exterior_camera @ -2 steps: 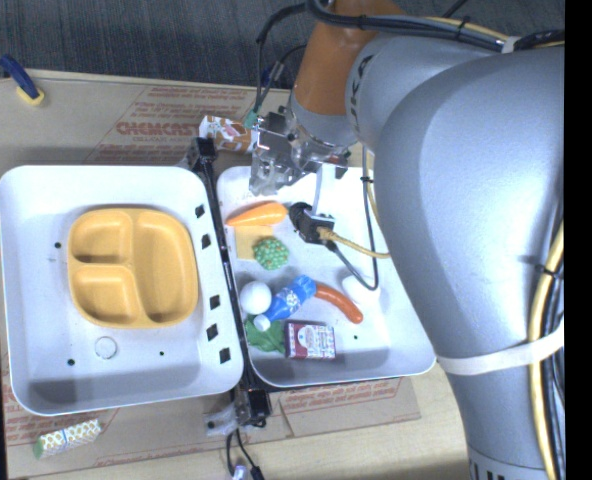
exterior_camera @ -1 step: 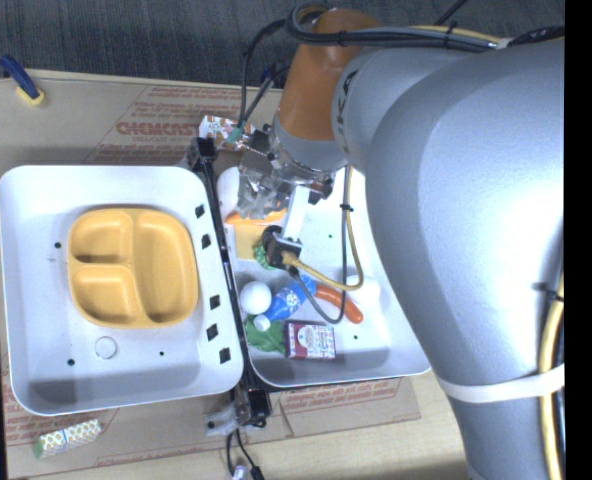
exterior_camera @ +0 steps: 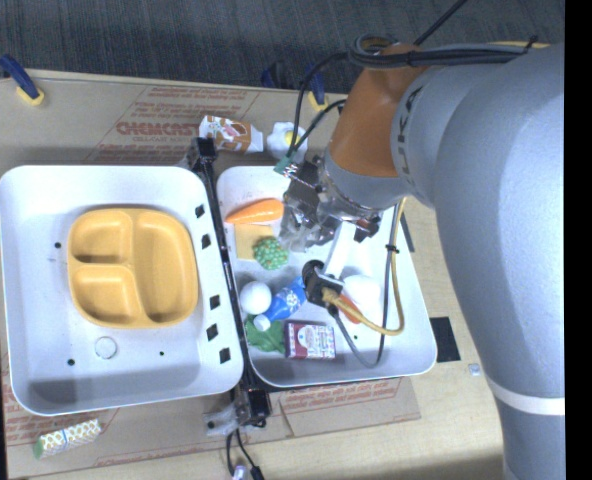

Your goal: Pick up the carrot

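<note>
The carrot (exterior_camera: 255, 211), a short orange tapered piece, lies on its side in the right shallow white bin (exterior_camera: 408, 353), toward that bin's 11 o'clock corner, with its narrow tip pointing at 9 o'clock toward the wall shared with the left white bin (exterior_camera: 16, 268). The hand (exterior_camera: 304, 220) of the grey arm (exterior_camera: 476, 158) sits just beside the carrot's thick end, at the carrot's 3 o'clock; the arm reaches in from 3 o'clock, its orange band (exterior_camera: 371, 118) angled down over the bin's upper part. I cannot tell how the hand is set, nor whether it touches the carrot. A green bumpy round toy (exterior_camera: 270, 253) rests just at the carrot's 6 o'clock, and farther toward 6 o'clock lie a white ball (exterior_camera: 254, 296) and a small dark red carton (exterior_camera: 310, 340). A yellow divided tray (exterior_camera: 133, 265) occupies the left bin on the desk (exterior_camera: 146, 108).
</note>
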Controlling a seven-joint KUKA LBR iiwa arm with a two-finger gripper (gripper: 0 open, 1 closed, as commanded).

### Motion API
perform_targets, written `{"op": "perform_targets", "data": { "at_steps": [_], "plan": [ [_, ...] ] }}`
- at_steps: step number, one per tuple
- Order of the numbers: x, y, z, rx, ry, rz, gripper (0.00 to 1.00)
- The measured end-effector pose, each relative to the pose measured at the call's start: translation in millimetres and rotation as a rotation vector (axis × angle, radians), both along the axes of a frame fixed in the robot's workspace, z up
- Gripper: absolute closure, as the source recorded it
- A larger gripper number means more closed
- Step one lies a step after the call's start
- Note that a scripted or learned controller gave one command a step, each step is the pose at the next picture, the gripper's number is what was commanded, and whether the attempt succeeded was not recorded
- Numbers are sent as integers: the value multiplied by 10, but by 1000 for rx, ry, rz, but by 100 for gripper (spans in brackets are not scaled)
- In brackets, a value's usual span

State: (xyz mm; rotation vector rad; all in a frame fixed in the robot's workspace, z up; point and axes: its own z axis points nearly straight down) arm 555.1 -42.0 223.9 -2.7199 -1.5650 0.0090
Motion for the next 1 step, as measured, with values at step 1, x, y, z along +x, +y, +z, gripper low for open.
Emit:
{"op": "perform_targets", "data": {
  "at_steps": [1],
  "plan": [
    [-380, 478, 174, 3, 0, 284, 100]
  ]
}}
